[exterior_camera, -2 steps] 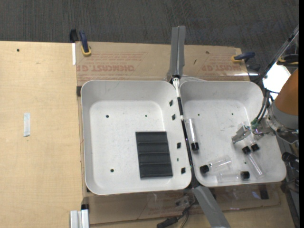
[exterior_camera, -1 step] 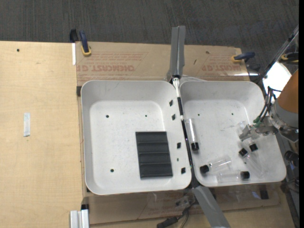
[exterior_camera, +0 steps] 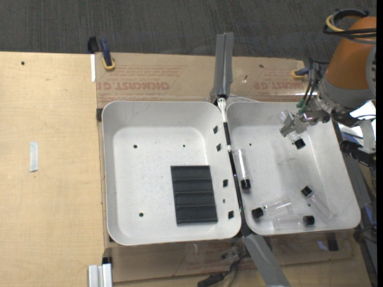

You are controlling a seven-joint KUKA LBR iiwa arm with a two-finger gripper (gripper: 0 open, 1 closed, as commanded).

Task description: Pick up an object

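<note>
1. The left bin [exterior_camera: 119, 115], far from the tool [exterior_camera: 293, 130], holds a black ribbed block [exterior_camera: 193, 194].
2. The right bin [exterior_camera: 341, 160] holds clear tubes with black caps [exterior_camera: 281, 214], lying below the tool.
3. The arm [exterior_camera: 353, 64] hangs over the right bin's upper part; whether the tool is open, I cannot tell.

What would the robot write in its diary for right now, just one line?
arm: over right bin far corner | gripper: above bin floor, nothing seen held | right bin: clear tubes with black caps | left bin: black ridged block
</note>
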